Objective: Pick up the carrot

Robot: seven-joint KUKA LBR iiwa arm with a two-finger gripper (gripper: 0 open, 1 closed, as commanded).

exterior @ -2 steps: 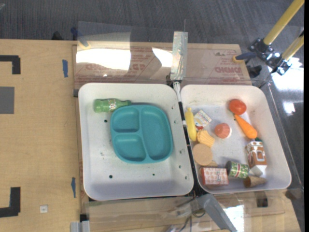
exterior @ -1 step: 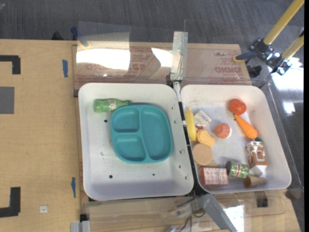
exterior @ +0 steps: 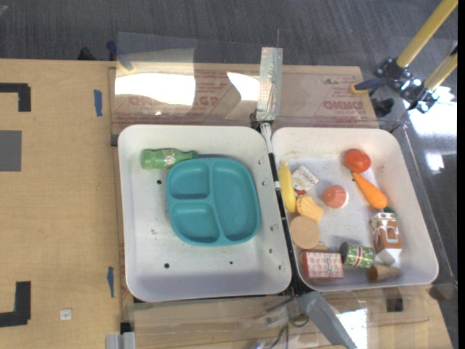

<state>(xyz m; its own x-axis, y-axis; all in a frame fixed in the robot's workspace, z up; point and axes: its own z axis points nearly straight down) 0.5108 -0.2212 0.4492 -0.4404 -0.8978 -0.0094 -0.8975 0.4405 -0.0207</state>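
Observation:
The carrot (exterior: 370, 190) is a short orange cone lying at a slant in the right bin (exterior: 414, 195), near its right wall, thin end pointing to the lower right. It rests free on the bin floor with nothing touching it from above. An orange-red ball (exterior: 357, 159) lies just behind its thick end, and a paler peach-coloured ball (exterior: 334, 195) sits a little to its left.
The right bin also holds a banana (exterior: 286, 186), a tan disc (exterior: 305, 232), a red can (exterior: 322, 265), a green can (exterior: 357, 254) and a small carton (exterior: 385, 233). In the left bin (exterior: 138, 217) are a teal divided plate (exterior: 214, 200) and a green bottle (exterior: 166, 157).

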